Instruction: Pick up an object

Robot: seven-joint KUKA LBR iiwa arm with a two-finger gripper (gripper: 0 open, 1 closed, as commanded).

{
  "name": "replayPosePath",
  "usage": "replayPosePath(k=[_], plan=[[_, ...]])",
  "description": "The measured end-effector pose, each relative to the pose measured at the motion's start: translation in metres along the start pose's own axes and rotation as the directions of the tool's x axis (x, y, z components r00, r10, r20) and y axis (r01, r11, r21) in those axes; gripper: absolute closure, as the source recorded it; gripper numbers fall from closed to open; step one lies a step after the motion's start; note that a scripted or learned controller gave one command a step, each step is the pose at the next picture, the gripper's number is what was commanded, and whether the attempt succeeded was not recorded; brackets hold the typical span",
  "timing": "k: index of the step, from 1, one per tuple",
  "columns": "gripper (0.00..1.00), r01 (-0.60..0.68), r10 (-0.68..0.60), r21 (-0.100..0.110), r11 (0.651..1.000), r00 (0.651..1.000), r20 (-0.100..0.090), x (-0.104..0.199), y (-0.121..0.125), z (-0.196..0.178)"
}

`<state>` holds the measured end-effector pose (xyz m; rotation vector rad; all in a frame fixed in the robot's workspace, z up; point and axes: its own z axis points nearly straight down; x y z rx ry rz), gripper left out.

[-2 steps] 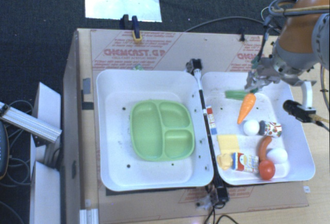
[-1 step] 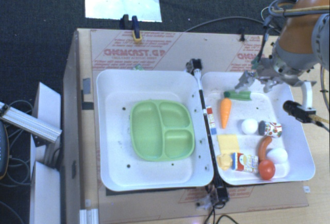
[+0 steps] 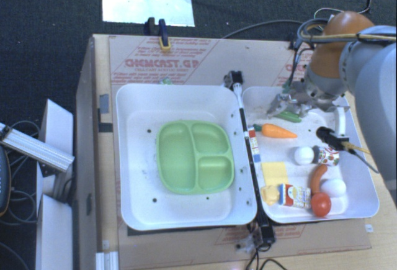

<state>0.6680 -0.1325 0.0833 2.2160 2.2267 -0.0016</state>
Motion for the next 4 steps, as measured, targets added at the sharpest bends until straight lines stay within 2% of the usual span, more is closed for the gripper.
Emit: replayPosePath(k=[1,2,3,4], plan=[[1.00,0.003,-0.003,-0.006,1.000,1.000,0.002,0.000,0.002,-0.013],[1.00,0.001,-0.001,-0.007,1.000,1.000,-0.001,0.056,0.002,-0.138],[1.00,0.001,-0.001,-0.004,1.000,1.000,-0.001,0.068,-0.030,-0.176],[1.00,0.000,0.000,-0.001,1.000,1.000,-0.002,0.148,-0.051,-0.152]])
